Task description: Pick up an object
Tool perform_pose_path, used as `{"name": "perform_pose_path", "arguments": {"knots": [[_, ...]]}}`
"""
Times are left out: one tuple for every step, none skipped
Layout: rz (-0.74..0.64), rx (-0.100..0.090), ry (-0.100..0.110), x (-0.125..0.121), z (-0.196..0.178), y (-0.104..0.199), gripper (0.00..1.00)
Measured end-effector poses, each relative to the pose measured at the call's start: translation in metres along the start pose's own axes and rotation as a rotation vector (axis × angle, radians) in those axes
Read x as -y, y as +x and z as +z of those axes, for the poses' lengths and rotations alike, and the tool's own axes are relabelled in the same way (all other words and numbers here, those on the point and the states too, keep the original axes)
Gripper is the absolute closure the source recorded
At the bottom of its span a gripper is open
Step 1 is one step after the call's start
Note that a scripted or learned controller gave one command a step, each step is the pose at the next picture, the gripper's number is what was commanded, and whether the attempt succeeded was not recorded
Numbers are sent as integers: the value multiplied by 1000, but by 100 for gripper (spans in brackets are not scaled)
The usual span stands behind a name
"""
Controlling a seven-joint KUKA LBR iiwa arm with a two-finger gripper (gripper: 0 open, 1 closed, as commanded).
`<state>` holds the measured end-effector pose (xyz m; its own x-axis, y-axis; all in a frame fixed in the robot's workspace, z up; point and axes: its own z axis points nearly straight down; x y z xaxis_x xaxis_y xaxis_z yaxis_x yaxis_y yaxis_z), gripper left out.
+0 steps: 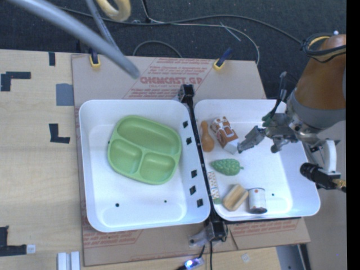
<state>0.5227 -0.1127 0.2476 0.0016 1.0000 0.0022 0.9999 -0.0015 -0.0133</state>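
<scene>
My gripper (248,143) hangs over the middle of the right bin (292,167), pointing left, just right of an orange and white toy house (224,131). Nothing shows in it. A brown drumstick (206,136) lies left of the house, by the divider. A green bumpy piece (226,166) sits below the gripper's tip. Near the bin's front are a tan bread roll (235,196) and a small silver can (257,200). A thin patterned strip (211,184) lies along the divider.
The left bin (93,167) holds a green divided plate (145,149). A black divider with clips (193,151) runs between the bins. A grey bar (67,18) crosses the upper left above the bench. The arm's orange band (323,77) is at the right.
</scene>
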Motion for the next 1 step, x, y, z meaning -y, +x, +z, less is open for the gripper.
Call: {"name": "perform_pose_path", "arguments": {"knots": [[-4, 2, -12, -2, -6, 0, 0]]}}
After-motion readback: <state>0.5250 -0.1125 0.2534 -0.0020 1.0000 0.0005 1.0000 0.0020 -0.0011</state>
